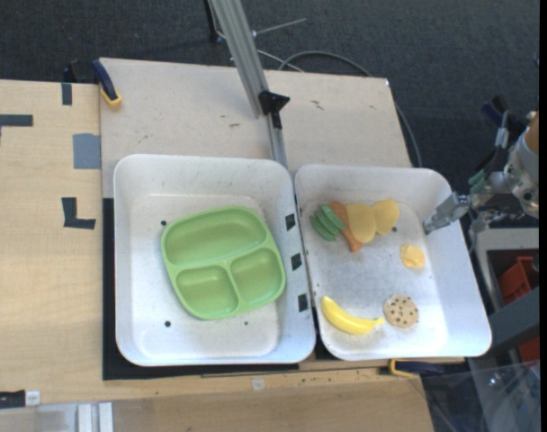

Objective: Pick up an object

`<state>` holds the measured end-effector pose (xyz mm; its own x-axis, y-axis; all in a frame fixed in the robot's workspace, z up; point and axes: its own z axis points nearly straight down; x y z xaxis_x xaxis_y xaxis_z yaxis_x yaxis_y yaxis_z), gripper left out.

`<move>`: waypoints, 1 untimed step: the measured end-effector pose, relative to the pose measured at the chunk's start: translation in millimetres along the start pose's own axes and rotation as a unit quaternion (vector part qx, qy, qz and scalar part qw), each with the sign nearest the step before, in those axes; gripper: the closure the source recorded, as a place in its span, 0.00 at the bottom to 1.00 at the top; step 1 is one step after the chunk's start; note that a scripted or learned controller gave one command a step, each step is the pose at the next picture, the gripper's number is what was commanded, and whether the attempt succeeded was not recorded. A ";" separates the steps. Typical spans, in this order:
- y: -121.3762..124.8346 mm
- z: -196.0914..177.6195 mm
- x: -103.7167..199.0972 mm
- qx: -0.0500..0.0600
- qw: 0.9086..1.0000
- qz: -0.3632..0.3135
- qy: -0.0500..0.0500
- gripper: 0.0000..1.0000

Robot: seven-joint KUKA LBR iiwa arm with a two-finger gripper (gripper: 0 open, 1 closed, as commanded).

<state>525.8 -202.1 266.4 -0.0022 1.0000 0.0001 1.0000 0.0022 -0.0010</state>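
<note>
At the right bin's (453,331) right rim: gripper (446,212), grip state can't tell. Just below-left of it a yellow piece (413,256); cookie (400,311), banana (350,318) farther down.

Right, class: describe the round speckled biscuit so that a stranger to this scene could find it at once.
Start at the right-hand shallow white bin, the one holding toy food. Go to its near edge, where a yellow toy banana lies. Just right of the banana sits the round tan biscuit, the only flat disc there, dotted with dark specks.
</note>
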 end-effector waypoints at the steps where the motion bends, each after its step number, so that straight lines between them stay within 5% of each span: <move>1: 0.0 -0.1 0.0 0.000 1.000 0.000 0.000 0.00</move>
<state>525.8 -202.1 266.4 -0.0021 1.0000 0.0001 1.0000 0.0021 -0.0009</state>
